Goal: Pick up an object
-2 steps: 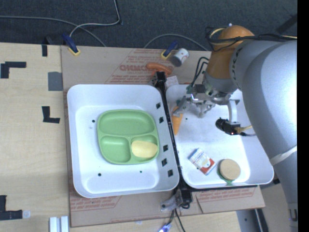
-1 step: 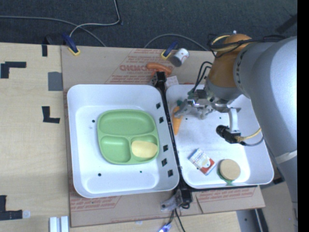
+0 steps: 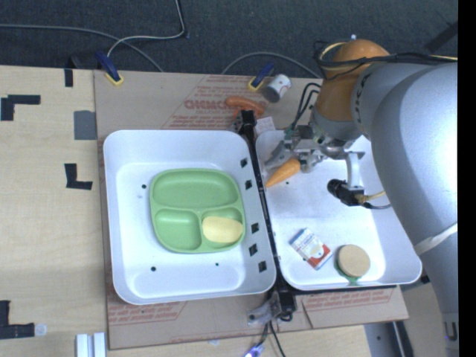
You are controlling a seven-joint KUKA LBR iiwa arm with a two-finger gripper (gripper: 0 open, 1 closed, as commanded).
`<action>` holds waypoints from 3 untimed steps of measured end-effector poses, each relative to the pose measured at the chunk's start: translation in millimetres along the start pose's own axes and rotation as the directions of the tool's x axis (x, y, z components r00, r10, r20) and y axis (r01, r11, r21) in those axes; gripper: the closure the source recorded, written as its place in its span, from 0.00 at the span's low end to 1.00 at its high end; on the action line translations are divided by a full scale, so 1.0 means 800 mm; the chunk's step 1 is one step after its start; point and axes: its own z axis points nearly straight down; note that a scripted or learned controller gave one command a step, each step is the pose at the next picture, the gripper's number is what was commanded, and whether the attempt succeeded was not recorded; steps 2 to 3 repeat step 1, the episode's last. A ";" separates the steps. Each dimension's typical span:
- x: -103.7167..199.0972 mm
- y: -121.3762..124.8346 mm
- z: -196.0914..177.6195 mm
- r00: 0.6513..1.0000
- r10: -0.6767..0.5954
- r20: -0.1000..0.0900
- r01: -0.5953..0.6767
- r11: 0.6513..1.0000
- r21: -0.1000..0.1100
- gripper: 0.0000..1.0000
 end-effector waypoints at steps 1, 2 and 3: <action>0.000 -0.001 -0.011 1.000 -0.001 0.000 0.001 1.000 0.002 1.00; 0.000 -0.001 -0.011 1.000 -0.001 0.000 0.001 1.000 0.002 1.00; 0.000 -0.001 -0.011 1.000 -0.001 0.000 0.001 1.000 0.002 1.00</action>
